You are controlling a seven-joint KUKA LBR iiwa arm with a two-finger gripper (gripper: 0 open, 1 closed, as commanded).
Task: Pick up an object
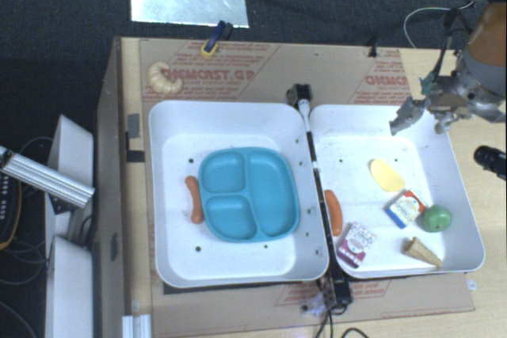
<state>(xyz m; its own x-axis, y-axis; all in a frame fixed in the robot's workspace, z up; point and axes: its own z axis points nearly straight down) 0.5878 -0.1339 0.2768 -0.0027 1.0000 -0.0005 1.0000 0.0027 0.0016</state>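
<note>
My gripper (421, 120) hangs over the back right part of the right bin (348, 140), its fingers apart with nothing between them. Below it on the bin floor lie a yellow oval piece (386, 174), a small blue, red and white carton (405, 209), a green apple (435, 218), a tan cone (421, 251), a pink packet (356, 243) and an orange sausage (333, 211) by the left wall. The yellow piece is the closest, a little in front of and to the left of the gripper.
The left bin (182, 131) holds a blue compartment plate (247, 193) and a second orange sausage (193, 199). On the cardboard behind the bins lie a pale curled pastry (164, 77) and a blue and yellow clip (215, 38). A black divider (310, 162) runs between the bins.
</note>
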